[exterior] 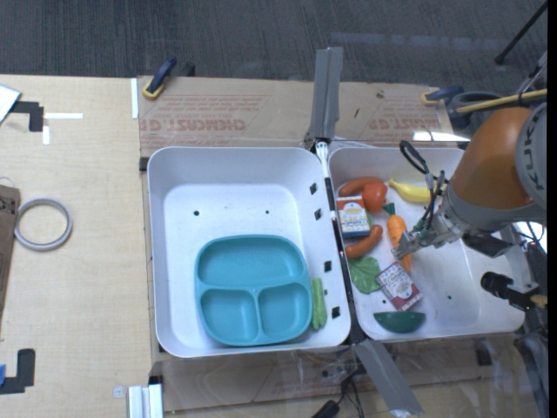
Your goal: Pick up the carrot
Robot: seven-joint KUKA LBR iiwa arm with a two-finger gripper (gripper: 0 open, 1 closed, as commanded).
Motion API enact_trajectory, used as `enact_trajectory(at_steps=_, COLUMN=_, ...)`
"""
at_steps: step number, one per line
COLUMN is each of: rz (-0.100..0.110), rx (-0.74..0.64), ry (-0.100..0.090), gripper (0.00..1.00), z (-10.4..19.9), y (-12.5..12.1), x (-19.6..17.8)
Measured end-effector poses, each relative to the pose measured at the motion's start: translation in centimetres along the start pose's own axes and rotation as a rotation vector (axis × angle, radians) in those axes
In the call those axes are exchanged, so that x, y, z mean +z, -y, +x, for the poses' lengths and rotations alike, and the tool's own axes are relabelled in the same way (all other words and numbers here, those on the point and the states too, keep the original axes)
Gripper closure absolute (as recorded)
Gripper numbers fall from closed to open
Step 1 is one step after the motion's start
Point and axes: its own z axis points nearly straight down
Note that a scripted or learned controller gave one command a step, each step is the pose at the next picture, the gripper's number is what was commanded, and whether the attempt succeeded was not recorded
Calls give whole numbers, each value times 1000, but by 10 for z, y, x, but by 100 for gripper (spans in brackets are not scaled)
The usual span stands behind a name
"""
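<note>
The arm reaches in over the right bin [452,307], gripper [416,239] low beside the carrot [397,231] — short, orange, lying just under the banana [409,191].

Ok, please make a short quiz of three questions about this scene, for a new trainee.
1. True or false: the blue tray lies in the left bin.
2. Which thing lies nearest the gripper? A) carrot B) banana C) tape roll
3. Fill in: the carrot lies in the ____ bin.

Key: 1 true; 2 A; 3 right.
</note>
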Motion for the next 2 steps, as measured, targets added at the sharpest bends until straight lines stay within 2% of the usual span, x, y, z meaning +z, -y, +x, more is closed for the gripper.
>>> enact_trajectory(at_steps=1, rz=-1, rx=222, ry=1, gripper=100, z=2, y=-17, x=10)
enact_trajectory(at_steps=2, rz=1, rx=465, ry=1, gripper=100, z=70, y=-4, x=-88)
